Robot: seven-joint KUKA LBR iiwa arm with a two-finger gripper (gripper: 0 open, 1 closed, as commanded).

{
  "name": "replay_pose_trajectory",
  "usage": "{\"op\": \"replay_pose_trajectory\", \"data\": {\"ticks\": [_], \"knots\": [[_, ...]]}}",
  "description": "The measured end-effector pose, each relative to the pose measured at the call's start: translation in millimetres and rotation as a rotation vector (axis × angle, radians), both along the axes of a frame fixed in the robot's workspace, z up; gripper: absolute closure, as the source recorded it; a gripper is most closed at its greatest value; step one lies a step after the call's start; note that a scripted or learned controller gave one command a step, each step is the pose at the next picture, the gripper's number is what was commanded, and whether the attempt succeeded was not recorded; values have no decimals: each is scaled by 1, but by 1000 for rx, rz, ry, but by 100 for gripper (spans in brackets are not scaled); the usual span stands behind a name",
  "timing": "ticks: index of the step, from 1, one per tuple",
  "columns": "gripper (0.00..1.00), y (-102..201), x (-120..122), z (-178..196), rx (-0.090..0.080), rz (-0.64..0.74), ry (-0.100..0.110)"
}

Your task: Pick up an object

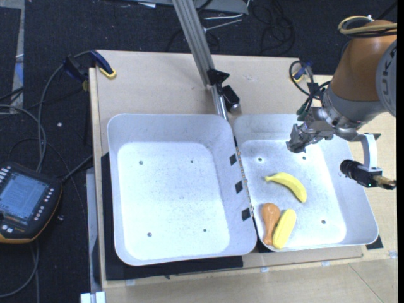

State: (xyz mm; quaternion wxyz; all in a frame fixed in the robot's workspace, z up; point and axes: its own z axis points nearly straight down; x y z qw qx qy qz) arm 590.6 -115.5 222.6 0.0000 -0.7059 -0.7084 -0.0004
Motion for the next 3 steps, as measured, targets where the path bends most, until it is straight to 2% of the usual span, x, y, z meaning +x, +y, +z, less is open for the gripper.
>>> {"op": "replay_pose_trajectory", "data": {"ticks": [2, 3], "knots": [[100, 106, -20, 23, 1, 2, 0], [100, 159, -24, 9, 0, 1, 2]]}}
